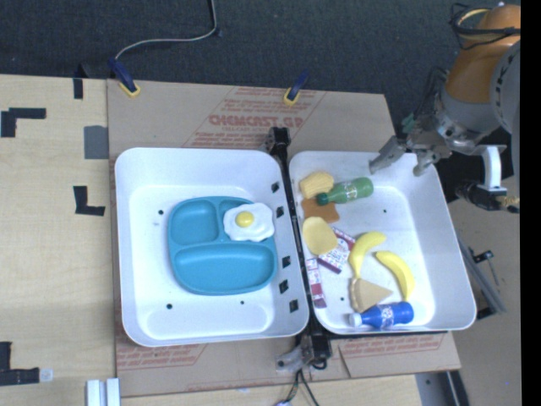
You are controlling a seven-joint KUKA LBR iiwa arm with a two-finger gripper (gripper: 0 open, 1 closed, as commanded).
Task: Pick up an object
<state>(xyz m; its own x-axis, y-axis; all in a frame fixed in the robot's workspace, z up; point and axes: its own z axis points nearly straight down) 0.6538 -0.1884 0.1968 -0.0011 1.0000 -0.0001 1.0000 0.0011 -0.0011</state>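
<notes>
Over the far right corner of the right bin (452, 260) the gripper (404, 156) is seen hanging, fingers spread apart with nothing between them, so nothing is being held. It sits just above the bin's back rim, with the grey arm (482, 74) and its orange band reaching in from the right.

Pretty much everything pickable is crammed into that right bin. A green bottle (347, 191) is laid on its side near the back, closest to the gripper, touching a yellow chip-like piece (316, 183) and a brown flat piece (324, 211) beneath it. A second yellow chip (319, 236) is found lower down, beside some red-and-white packets (331, 256). Two bananas (382, 263) are lying side by side mid-bin, one curling over the other, with a tan wedge like a bread slice (370, 293) tucked just below them. A blue bottle (385, 315) is laid flat along the front wall, touching that wedge. So the stuff is packed tight and overlapping, not much free room around any piece.

Over in the left bin (139, 252) a blue divided plate (211, 256) is set, with a toy fried egg (248, 222) resting on its upper right edge. Both bins are parked on a cardboard sheet (194, 117) held by yellow clamps (127, 85).
</notes>
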